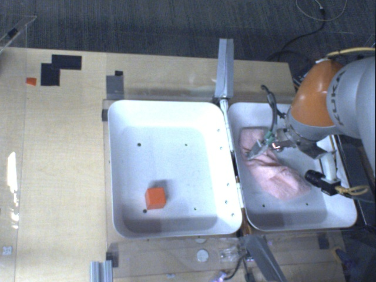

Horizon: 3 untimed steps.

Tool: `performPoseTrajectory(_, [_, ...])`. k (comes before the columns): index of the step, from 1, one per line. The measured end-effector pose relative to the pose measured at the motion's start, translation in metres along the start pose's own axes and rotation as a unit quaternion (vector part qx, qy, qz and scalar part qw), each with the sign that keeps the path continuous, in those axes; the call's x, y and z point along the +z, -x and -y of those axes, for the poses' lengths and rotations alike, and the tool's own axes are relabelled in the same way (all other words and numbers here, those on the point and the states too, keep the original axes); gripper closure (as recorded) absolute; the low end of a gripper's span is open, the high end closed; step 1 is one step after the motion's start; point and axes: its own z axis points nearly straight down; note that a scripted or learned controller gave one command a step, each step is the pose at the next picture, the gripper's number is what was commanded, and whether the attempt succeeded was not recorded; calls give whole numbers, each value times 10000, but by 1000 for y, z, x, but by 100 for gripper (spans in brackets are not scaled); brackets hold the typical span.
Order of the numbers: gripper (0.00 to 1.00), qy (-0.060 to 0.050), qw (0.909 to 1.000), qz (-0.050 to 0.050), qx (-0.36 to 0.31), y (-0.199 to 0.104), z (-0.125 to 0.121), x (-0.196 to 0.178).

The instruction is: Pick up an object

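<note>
The gripper (262, 147) hangs low over the right bin (338, 215), its tip at the crumpled pink cloth (271, 172) lying there, soft and folded; whether its fingers are spread or pressed together cannot be told. The grey arm (352, 98) with its orange band (312, 101) reaches in above. The left bin (126, 122), smooth white plastic, holds a small orange block (155, 198).

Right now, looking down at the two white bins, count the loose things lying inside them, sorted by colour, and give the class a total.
Orange: 1, the block in the left bin.
Pink: 1, the cloth in the right bin.
Total: 2
</note>
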Motion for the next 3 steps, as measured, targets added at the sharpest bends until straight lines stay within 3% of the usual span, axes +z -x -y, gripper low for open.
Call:
performPoseTrajectory(1, [0, 11, 9995, 12, -322, -9, 7, -1])
performPoseTrajectory(2, [0, -17, 9998, -2, 221, -2, -41, 2])
performPoseTrajectory(3, [0, -51, 9938, -6, 1112, -25, -80, -94])
